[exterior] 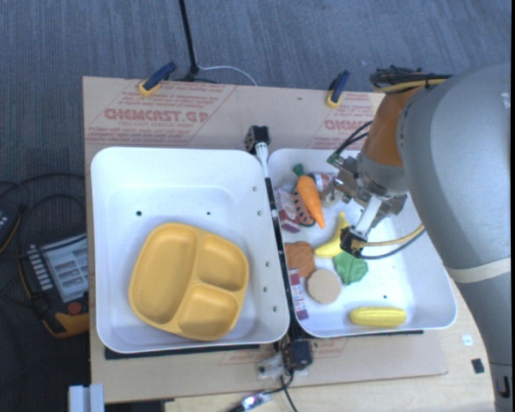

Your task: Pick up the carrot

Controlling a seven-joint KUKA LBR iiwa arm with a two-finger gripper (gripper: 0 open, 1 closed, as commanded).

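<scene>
Near side first: corn [378, 317] lies along the lower wall of the right bin [438, 303], well clear of the job. The left bin [112, 230] holds a yellow plate [189, 279], not relevant.

Further up, a tan disc [324, 287] and a brown lump [299, 256] sit by the divider. A green piece [352, 269] and a banana [330, 245] are mid-bin. The banana's upper end is near the carrot's thin end, and that's the crowding to watch.

The carrot [309, 197] is in the upper left of the right bin, centre-right of frame. It lies slanted, leafy top toward the far wall and point toward the banana. A red-and-white packet [289, 209] lies just beside it on the divider side.

The gripper [339, 180] is just right of the carrot's upper half. I can't tell from this angle whether the claw is open or closed. The carrot lies in the bin, so I'd call it not grasped.

For a clean pick:
- Set the jaw axis across the carrot, not along it.
- Target the thick upper half, away from the banana and packet.
- Shift left until centred over it, then descend straight, so one side doesn't shove it into the packet or divider.
- Close, lift plumb and confirm the carrot comes up with it.
</scene>
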